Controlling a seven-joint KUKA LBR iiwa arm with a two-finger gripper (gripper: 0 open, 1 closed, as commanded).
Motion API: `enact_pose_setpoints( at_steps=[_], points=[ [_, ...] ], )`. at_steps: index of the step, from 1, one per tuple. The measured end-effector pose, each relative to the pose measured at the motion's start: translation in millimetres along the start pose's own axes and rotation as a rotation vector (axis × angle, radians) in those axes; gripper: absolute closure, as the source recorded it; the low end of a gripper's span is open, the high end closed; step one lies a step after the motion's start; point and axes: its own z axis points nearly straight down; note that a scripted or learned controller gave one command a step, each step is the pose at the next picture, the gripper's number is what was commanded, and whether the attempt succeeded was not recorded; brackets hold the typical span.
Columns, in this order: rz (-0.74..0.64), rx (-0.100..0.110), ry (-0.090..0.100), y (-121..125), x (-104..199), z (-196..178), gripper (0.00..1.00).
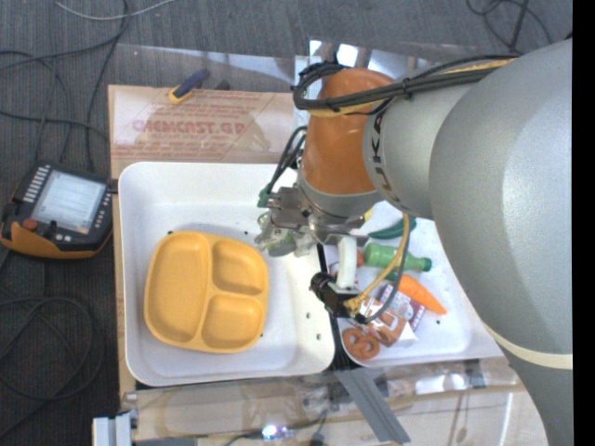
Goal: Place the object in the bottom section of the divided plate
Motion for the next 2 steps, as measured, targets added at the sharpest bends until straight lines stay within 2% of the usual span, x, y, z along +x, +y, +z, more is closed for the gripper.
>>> enact_pose_setpoints(
  at_steps=[1, 2],
  points=[
    [-0.061, 0.001, -0.002, -6, 63, 19, 1.00],
    [-0.210, -0.001, -0.001, 7, 66, -62, 1.00]
  ],
)
